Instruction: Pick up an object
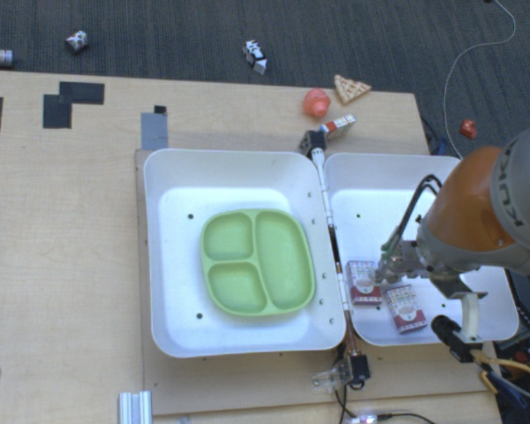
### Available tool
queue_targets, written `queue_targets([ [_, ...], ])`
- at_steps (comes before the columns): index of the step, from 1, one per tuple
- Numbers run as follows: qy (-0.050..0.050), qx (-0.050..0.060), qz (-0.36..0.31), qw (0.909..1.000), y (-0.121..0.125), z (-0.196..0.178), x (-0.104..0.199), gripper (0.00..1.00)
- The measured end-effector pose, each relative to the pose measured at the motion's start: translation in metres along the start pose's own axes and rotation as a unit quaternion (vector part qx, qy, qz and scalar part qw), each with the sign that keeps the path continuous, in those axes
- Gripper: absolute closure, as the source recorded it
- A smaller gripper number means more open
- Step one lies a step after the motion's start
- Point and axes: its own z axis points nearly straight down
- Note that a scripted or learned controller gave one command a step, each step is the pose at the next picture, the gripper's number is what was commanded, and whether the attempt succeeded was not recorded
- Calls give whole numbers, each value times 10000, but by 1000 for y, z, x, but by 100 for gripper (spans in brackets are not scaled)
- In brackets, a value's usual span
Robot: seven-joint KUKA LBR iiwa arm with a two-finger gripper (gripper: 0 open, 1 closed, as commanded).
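Two small red-and-white cartons lie in the right bin (371,201): one carton (363,283) near the bin's left wall, the other carton (405,308) just to its right, close to the front rim. My gripper (390,268) hangs low over the gap between them, right above the left carton's far edge. The grey arm with its orange band (473,208) covers the bin's right half. A green divided plate (257,262) rests in the left bin (172,237).
On the bench behind the bins lie a red ball (316,102), a pizza-slice toy (352,87) and a small red-tipped tube (339,124). Small items are scattered on the dark carpet beyond. Cables hang near the front right corner.
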Motion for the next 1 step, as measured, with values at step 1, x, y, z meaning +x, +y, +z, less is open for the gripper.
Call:
queue_targets([
  [1,-15,-14,6,10000,1,-1,-2,0],
])
